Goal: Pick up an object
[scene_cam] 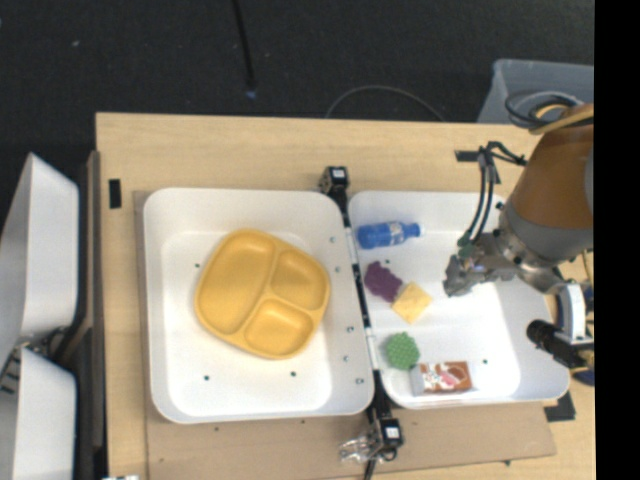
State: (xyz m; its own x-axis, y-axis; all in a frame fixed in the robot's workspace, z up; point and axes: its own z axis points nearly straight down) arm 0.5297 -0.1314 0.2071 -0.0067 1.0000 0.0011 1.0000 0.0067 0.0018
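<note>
No legible text anywhere. Red-and-white packet (443, 377) in right bin (500, 393) has printing, too small/blurred to read.

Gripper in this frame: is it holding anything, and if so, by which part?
Nothing is held. The gripper hangs over bare floor of the right bin, apart from the yellow block and the purple piece.

a wooden worktop (250, 148) carries two shallow white bins: the left bin (170, 368) and the right bin (500, 378), side by side. dark floor (200, 38) lies beyond, crossed by a thin cable (240, 28).
</note>
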